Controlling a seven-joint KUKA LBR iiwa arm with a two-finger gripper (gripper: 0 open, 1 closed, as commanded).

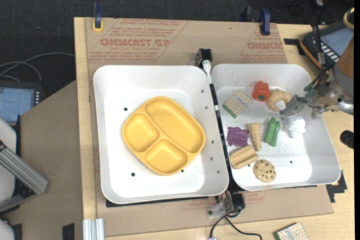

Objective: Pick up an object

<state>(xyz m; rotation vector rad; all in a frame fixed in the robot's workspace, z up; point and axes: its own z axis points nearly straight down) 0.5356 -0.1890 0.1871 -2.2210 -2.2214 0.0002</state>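
- Left bin [107, 121]: it holds a yellow divided plate [163, 135] with three compartments, lying at a slight angle near the bin's middle. Nothing sits in the compartments.
- Right bin [320, 160]: it holds a crowd of small toy foods. From its left side: a checked cracker [237, 103], a purple piece [237, 135], a tan roll [243, 157], a cone [256, 135], a round cookie [264, 170], a green bottle [272, 131], a red piece [260, 90], a pale bun [278, 100] and a white lump [296, 125].
- Gripper [293, 110]: low over the right bin, beside the pale bun and just far of the white lump. I cannot tell how the jaws stand, nor whether anything sits between them.
- Risk, as I judge it: the bun, bottle and white lump lie close together, so a closing grip could catch an edge, nudge a neighbour, or come up with nothing. Small rounded pieces may also slip out on lifting.
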